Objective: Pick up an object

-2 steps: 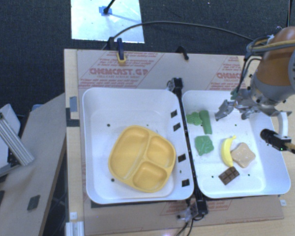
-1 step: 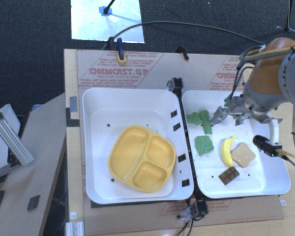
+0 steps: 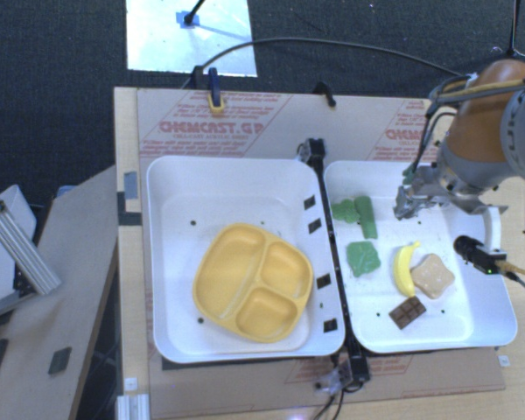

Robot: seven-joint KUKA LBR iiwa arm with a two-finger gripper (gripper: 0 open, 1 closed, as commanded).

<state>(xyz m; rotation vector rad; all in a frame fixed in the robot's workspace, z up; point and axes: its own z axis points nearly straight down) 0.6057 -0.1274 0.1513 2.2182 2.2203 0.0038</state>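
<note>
Above right bin (image 3: 507, 322), hand (image 3: 409, 206), banana (image 3: 405, 268) below

Camera view: one fixed camera, mounted above the bench (image 3: 245, 116), angled down at a slant. Left bin (image 3: 171, 234) and right bin (image 3: 481, 322) are framed whole; the arm (image 3: 486, 129) is seen entering from the right.

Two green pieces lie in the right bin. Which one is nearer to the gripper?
The upper green piece, at the bin's far left, is nearer the gripper. The lower green piece lies beside the banana.
</note>
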